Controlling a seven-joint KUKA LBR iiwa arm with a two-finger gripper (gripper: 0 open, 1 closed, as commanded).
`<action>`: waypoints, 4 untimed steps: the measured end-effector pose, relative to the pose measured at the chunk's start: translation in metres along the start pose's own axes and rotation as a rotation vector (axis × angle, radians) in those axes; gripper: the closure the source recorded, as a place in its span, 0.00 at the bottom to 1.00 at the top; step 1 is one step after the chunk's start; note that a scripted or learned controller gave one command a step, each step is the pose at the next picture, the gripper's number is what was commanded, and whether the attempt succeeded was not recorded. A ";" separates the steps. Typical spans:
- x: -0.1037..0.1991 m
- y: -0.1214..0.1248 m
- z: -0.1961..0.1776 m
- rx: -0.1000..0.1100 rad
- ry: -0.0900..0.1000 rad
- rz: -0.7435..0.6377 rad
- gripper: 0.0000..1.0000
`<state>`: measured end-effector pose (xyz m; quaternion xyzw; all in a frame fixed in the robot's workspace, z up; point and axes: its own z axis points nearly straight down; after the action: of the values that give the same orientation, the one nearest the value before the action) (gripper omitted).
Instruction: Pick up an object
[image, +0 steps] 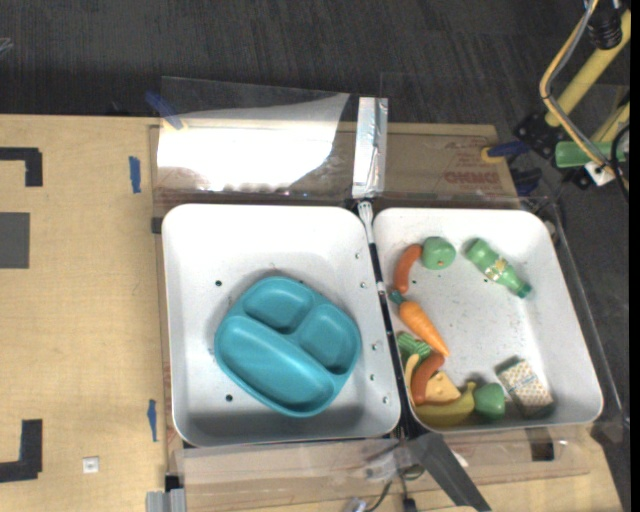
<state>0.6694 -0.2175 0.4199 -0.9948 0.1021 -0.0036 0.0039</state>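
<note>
The right bin (560, 300) holds several toy foods. An orange carrot (421, 327) lies near its left wall, below a curved orange pepper (405, 268). A round green fruit (437, 253) and a green bottle (497, 267) sit toward the back. At the front, a yellow banana (442, 407) curls around a red-orange piece (428, 376). A small green piece (489, 400) and a patterned tan block (526, 386) lie to the banana's right. A leafy green piece (411, 346) lies just under the carrot.
The left bin (200, 250) holds a teal divided plate (288, 343). A clear plastic sheet (250, 145) and a silver strip (369, 150) lie behind the bins. Yellow tubing (580, 70) and green fittings hang at the upper right. Tan board (70, 300) borders the left.
</note>
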 end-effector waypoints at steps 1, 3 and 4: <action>-0.002 0.004 0.098 -0.002 -0.013 0.003 1.00; 0.000 0.001 0.001 0.000 -0.001 -0.007 1.00; 0.000 0.000 -0.009 0.004 0.002 -0.005 1.00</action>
<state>0.6697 -0.2175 0.4286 -0.9950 0.0994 -0.0046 0.0057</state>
